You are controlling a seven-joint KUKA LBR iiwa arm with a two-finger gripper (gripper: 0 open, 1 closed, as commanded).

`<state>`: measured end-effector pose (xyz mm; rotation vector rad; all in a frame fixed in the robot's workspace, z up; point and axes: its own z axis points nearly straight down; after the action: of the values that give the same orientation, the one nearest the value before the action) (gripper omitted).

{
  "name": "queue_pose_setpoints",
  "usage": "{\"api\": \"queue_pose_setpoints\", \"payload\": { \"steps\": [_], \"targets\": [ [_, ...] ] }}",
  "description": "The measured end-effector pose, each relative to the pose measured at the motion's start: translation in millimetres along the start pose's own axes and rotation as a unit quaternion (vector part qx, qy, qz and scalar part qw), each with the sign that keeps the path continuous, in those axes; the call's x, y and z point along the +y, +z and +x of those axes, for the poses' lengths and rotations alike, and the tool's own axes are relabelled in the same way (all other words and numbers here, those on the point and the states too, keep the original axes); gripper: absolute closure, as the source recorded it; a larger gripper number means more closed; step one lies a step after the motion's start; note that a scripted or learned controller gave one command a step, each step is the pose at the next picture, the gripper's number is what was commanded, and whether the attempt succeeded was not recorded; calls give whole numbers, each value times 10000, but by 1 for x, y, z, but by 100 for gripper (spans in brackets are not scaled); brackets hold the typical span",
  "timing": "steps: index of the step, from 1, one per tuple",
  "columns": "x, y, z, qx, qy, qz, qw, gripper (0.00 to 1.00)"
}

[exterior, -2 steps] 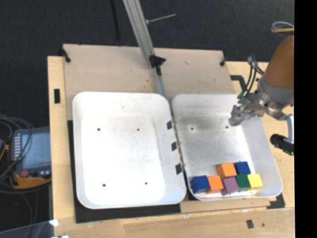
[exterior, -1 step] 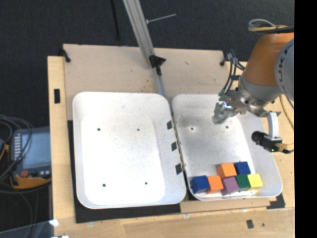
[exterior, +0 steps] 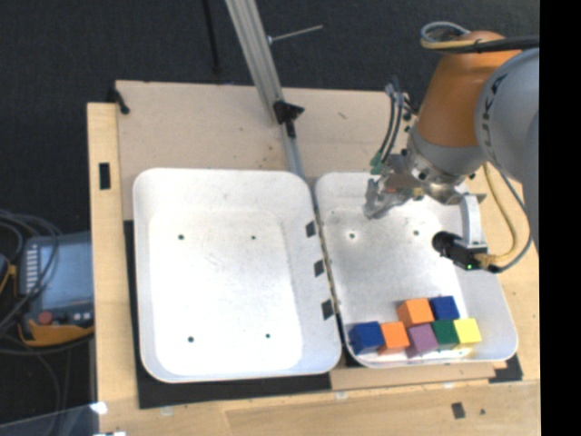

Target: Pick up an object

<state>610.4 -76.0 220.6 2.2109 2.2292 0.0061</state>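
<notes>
— Colored blocks (exterior: 419,327) sit at five o'clock in the right bin (exterior: 381,252). Where's the claw (exterior: 379,198)?
— At twelve o'clock, carrying nothing; spread or pressed, I can't tell. Next, reach the blocks.

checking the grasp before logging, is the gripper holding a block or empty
Empty. The gripper hangs over bare floor at the far end of the right bin; the blocks sit clustered at its near edge.

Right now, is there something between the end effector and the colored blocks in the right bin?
Nothing visible. The end effector is over the far part of the right bin; the blocks sit clustered at its near edge, with bare bin floor between.
</notes>
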Motion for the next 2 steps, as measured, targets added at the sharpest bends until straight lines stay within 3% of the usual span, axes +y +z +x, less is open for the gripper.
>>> {"api": "queue_pose_setpoints", "payload": {
  "steps": [2],
  "targets": [
    [27, -5, 106, -4, 4, 13, 10000, 100]
  ]
}}
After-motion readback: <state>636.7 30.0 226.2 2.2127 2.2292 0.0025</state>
